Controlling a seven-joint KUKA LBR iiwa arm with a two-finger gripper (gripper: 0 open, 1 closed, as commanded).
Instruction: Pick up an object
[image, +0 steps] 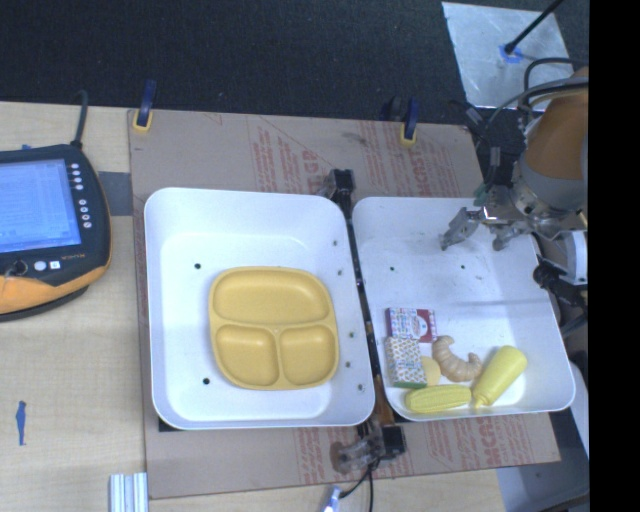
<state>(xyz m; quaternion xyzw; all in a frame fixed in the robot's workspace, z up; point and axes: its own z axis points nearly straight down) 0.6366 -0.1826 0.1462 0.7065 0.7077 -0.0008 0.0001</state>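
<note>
Grey two-finger tool, fingers spread and empty, hangs over the right white bin's far edge. The yellow plastic corn cob, long axis along the near edge, lies well apart, toward the near edge.

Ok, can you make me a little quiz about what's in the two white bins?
1. True or false: the yellow tray lies in the left bin.
2. Which bin is the hand over? A) left B) right
3. Fill in: the corn, the ginger and the small packets sit near the right bin's ____ edge (front or back).

Key: 1 true. 2 B. 3 front, the edge lowest in the view; the hand is over the bin's back part, apart from the pile.
</note>
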